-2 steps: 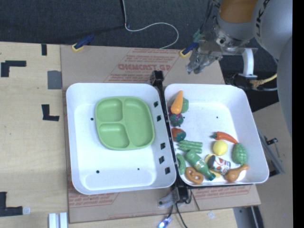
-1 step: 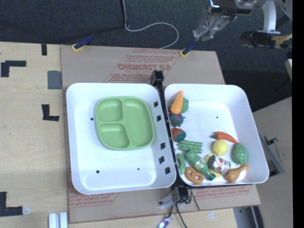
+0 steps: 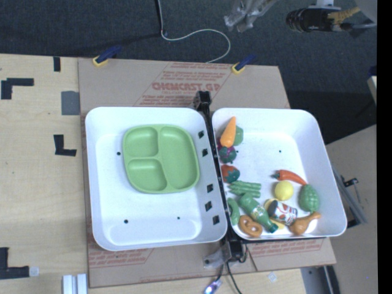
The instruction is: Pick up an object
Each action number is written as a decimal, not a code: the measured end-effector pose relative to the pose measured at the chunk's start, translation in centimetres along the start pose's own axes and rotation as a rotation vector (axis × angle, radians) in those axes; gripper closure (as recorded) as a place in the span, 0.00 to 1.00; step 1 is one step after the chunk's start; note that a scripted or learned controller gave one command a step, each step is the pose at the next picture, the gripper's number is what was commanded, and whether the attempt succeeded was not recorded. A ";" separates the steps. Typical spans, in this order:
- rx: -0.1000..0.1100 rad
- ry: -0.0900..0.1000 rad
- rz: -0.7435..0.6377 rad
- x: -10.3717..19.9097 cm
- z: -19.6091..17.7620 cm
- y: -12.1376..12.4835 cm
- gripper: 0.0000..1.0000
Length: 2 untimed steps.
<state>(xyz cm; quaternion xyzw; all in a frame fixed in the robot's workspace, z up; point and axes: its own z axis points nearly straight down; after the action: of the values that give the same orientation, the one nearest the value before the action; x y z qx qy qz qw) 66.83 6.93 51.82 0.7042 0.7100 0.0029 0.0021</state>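
Note:
My gripper (image 3: 244, 18) hangs high over the dark floor beyond the bench's far edge, well away from both bins, and it looks blurred. The right bin (image 3: 306, 133) holds several toy foods. An orange carrot (image 3: 228, 131) lies against its left wall, with a purple piece (image 3: 228, 154) and green beans (image 3: 245, 187) below it. A red chili (image 3: 290, 176), a yellow lemon (image 3: 283, 190), a green vegetable (image 3: 309, 198), a green bottle (image 3: 256, 212) and a brown drumstick (image 3: 304, 224) crowd the near right corner.
The left bin (image 3: 107, 225) carries a green divided plate (image 3: 162, 158). Both bins rest on a cardboard sheet (image 3: 177, 84). A white cable (image 3: 196, 35) loops across the floor behind the bench.

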 end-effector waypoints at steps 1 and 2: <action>0.012 0.000 0.001 5.8 2.0 -6.8 1.00; 0.006 0.000 0.001 12.6 0.6 -5.9 1.00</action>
<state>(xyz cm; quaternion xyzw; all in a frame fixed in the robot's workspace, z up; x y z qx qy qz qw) 60.87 19.45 51.15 0.7044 0.7098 0.0007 -0.0002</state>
